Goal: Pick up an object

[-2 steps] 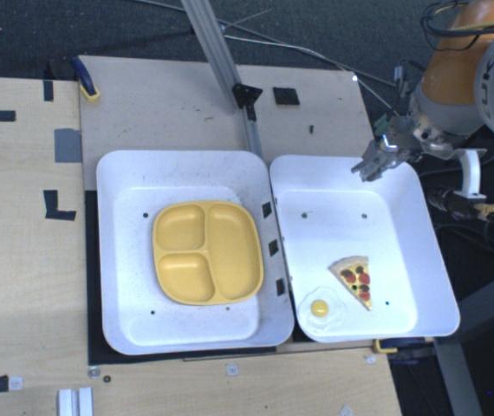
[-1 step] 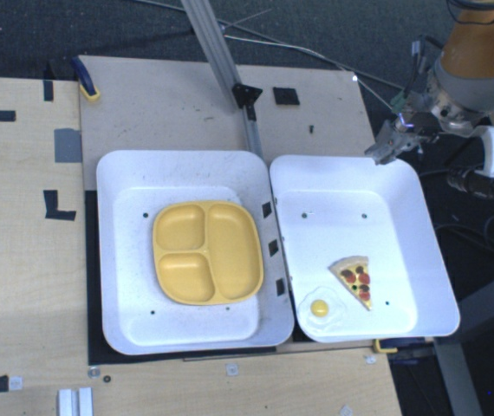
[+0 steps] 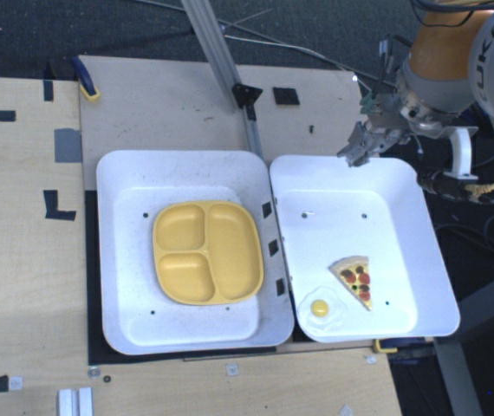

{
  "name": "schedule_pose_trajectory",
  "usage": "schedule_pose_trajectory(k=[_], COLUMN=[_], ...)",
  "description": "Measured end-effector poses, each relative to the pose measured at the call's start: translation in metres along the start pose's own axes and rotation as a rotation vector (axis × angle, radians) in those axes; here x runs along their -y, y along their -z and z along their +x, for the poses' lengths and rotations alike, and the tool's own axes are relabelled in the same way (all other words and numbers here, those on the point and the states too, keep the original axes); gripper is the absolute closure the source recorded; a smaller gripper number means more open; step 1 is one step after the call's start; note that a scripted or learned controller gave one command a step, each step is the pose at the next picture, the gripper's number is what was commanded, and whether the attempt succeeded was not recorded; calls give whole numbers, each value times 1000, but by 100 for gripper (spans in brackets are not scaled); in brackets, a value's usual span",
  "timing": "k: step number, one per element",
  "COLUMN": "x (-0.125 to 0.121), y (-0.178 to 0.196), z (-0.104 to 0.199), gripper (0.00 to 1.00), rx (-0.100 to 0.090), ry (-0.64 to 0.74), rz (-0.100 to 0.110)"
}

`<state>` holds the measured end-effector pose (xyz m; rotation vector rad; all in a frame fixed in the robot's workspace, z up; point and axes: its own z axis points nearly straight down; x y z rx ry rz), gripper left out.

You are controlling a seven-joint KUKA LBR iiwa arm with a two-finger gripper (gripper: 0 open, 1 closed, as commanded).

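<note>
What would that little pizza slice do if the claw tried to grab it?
The pizza slice looks like a thin toy lying flat, so probably light and stiff. Its low profile may let it slide across the smooth white bin rather than lift.

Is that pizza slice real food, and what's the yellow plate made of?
The triangular pizza slice looks like a plastic or rubber toy: flat colours, neat red dots. The yellow three-compartment plate looks like smooth moulded plastic, one even colour with rounded dividers. Neither can be told for certain from above.
</note>
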<state>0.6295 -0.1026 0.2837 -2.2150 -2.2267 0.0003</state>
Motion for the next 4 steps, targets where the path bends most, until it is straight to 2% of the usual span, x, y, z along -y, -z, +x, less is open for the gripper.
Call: schedule_pose_trajectory(k=[1,3,4], x=[13,25,25], y=[-21,-30,-51], z=[53,148,202], gripper=[100,100,100], rx=[0,0,1], ry=[0,1,1], rz=[3,2,3])
